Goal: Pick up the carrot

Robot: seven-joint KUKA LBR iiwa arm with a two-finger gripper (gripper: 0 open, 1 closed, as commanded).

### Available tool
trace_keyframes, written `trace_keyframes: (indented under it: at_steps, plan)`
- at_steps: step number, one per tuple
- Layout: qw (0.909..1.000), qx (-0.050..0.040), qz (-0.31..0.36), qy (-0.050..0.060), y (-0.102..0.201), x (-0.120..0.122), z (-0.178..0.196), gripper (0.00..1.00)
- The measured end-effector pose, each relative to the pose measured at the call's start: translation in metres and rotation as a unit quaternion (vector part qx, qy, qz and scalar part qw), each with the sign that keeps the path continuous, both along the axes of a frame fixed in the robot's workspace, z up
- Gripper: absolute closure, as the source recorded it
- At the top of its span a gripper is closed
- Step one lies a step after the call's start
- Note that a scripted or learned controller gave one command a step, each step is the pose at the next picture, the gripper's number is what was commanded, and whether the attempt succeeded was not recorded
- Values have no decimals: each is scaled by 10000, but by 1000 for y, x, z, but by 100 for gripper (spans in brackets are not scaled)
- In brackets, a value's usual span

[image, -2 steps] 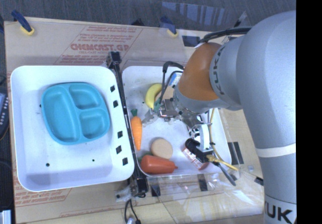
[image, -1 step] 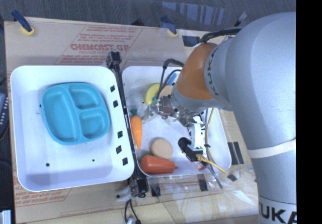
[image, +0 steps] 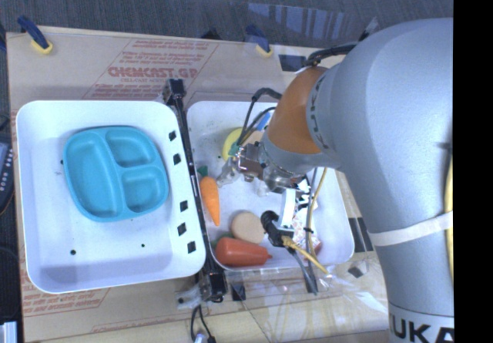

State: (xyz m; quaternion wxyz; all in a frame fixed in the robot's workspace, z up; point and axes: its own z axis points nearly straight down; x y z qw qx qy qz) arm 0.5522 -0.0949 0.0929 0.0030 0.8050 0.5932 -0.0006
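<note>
The carrot (image: 210, 200) lies in the right bin (image: 333, 235), close against that bin's left wall, its length running roughly along the wall with the narrow tip pointing toward the near edge. Just right of the carrot's tip sits a pale tan, egg-shaped thing (image: 246, 226), and below that, at the bin's near left corner, a red piece (image: 240, 252). Up and right of the carrot a yellow item (image: 233, 141) peeks out, partly covered by the arm (image: 370, 133). The arm comes in over the right bin from the right, its orange band above the wrist hanging over the bin's far half. The gripper (image: 240, 164) seems to sit just right of the carrot's thick end, apart from it, though cables and metal parts clutter that spot and whether it is wide or narrow cannot be told. Nothing is seen held. Left of the carrot, past the wall, the left bin (image: 46, 257) holds a blue tray (image: 115, 172).
</note>
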Motion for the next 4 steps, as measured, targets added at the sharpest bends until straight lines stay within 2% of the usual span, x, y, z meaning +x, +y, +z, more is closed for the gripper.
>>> trace_keyframes:
  at_steps: [1, 2, 3, 4]
  plan:
    - [9848, 45, -1736, 20, 95, -46, 99, 0]
    - [9340, 28, -3572, 22, 45, -31, 99, 0]
    - [8631, 26, -5050, 42, 85, -71, 97, 0]
    - [8690, 30, -4949, 24, 98, -62, 97, 0]
